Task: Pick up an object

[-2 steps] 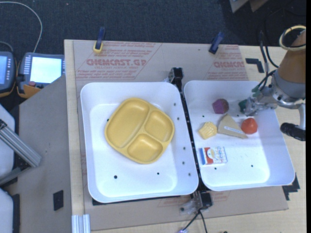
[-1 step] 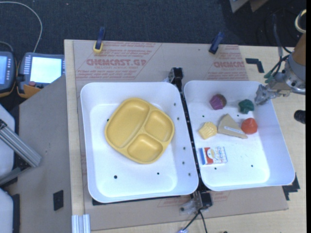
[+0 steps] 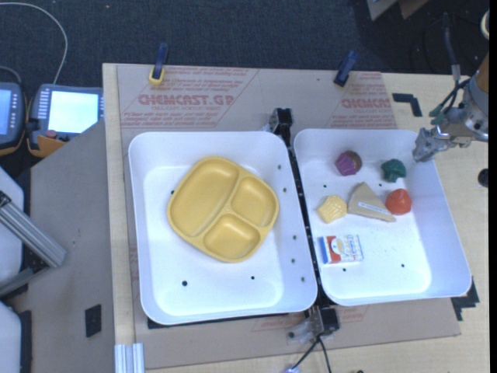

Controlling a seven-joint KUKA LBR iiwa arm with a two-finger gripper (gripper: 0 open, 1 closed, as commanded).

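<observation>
Farthest from the gripper, at the left of the bench, sits the left bin [image 3: 155,286]. A yellow divided plate [image 3: 223,208] with three compartments lies in its middle, turned at an angle, well apart from the gripper.

Across the divider, the right bin [image 3: 443,263] holds six small objects, all lower in the view and to the left of the gripper. The one farthest from it is a white carton with red and blue print [image 3: 341,249], lying flat near the bin's left wall. Just above the carton is a pale yellow ridged piece [image 3: 332,208], and beside that a tan wedge [image 3: 369,203] lies with its broad end toward the ridged piece. A dark purple round piece [image 3: 349,162] sits toward the far wall, apart from the rest. Nearer the gripper, a red-orange round piece [image 3: 398,200] touches the wedge's tip, and a dark green piece [image 3: 394,169] lies just above it; the green piece is the object closest to the gripper, a little to its left and lower in the view.

The gripper [image 3: 425,148] hangs over the right bin's far right corner, near the rim, with the arm's wrist [image 3: 466,123] entering from the right edge. Nothing shows between its fingers; how far they stand apart is too small and blurred to tell.
</observation>
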